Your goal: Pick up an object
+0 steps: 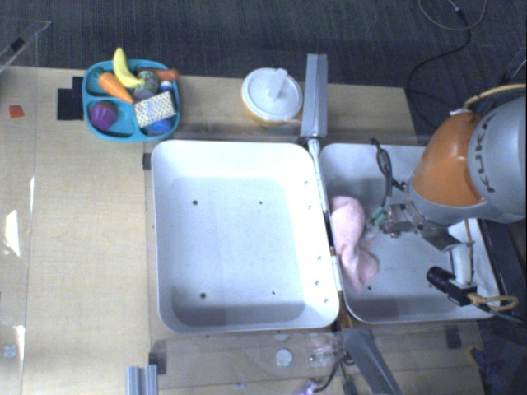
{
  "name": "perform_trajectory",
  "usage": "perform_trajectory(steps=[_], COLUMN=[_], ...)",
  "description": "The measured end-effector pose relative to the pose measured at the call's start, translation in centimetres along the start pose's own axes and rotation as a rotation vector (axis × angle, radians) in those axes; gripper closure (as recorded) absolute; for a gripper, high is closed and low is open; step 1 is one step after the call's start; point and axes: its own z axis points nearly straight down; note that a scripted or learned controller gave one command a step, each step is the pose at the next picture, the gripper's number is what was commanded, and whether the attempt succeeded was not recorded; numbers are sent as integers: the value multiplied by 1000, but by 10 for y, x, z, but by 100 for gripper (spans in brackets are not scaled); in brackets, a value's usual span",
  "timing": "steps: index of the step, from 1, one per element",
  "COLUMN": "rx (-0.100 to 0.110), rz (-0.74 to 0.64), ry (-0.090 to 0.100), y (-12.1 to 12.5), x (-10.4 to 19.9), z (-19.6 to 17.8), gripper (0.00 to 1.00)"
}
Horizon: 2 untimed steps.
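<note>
The arm [473, 167] reaches in from the right, its orange band bulking large over the right bin [395, 307]. Its gripper [385, 220] hangs low inside that bin, just beside the one thing in there: a pink cloth [350, 241], soft and crumpled. The cloth lies against the bin's left wall, stretched along it from about mid-bin down toward the near side. The gripper's tip sits at the cloth's right edge, very close, though I cannot tell whether it touches. Whether the claw is released or clenched, I cannot tell either; the wrist hardware hides it, and nothing is seen gripped.

A dark cable [384, 164] curls up from the wrist toward the bin's far wall. A black cylindrical part [449, 285] juts out below the arm, over the bin's right side.

The left bin [165, 220] sits just beside, its wall touching the divider [325, 220] between the two. Beyond the bins, on the wooden bench [74, 262], stands a round white lidded container [272, 95], close to the grey upright post [314, 97]. Farther left is a blue compartment tray [92, 122] holding toy food: a banana [125, 69], a carrot [115, 86], a purple piece [103, 115], and a speckled block [156, 105]. All of that sits well apart from the gripper.
</note>
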Motion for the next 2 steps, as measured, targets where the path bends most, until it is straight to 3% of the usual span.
perform_trajectory(steps=[1, 2], rx=[4, 9], rz=[166, 284], ry=[2, 1], y=[46, 15], x=[3, -38], z=[1, -102], gripper=[0, 0])
